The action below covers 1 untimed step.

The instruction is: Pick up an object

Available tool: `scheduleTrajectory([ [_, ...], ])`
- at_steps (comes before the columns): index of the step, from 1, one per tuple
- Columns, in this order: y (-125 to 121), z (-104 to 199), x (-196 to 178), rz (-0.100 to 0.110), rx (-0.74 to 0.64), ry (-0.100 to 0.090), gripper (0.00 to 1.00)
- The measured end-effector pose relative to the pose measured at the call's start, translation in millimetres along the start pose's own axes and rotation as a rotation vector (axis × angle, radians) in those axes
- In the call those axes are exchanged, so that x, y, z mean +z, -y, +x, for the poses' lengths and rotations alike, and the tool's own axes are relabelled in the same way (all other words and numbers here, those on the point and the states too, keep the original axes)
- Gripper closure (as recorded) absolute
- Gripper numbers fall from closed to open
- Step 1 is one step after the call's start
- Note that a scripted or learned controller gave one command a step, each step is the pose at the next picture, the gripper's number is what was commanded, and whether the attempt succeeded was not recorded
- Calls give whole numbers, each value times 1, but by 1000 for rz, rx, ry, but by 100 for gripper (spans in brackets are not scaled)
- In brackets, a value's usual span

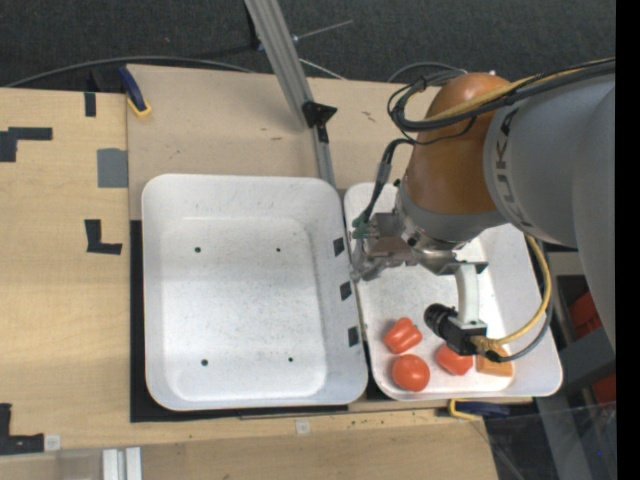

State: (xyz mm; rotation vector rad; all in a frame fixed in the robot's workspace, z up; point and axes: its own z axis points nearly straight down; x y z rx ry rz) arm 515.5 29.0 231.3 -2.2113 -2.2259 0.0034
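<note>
Gripper (pixel 372 253) positioned at upper-left region of right bin (pixel 520 268), finger state indeterminate. Three orange-red objects (pixel 402 336) lie at lower frame of that bin.

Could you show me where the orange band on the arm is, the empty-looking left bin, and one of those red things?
orange band (pixel 452 143): camera view, on its rounded top.
left bin (pixel 240 293): camera view, on its bare floor.
red object (pixel 402 335): camera view, on its upper face, in the right bin.

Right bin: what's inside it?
The right bin holds three orange-red objects near its front edge and the claw at its left wall. The arm covers the bin's back part.
</note>
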Motion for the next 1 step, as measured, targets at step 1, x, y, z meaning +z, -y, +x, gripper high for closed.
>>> scheduleTrajectory([
  [1,1,52,12,0,0,0,100],
])
